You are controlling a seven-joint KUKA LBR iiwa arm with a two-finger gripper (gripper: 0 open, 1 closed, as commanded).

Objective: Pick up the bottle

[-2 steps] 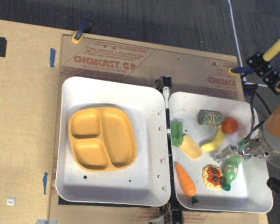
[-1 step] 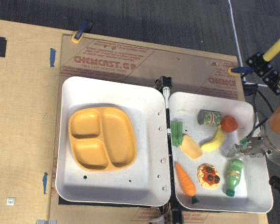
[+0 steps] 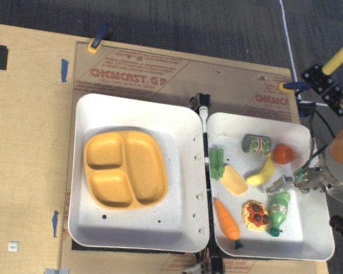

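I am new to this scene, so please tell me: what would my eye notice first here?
First the big yellow divided tray lying in the left bin. Next, the bright toy foods crowded in the right bin: an orange carrot, a banana and a red tomato. The green bottle lies just below the pincer.

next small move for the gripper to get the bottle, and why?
Probably ease down over the green bottle. The gripper sits at the bottle's upper end in the right bin, with nothing seen between its fingers. The bottle lies on its side, the pizza slice close on its left and the banana just above, so a straight, small descent looks safest.
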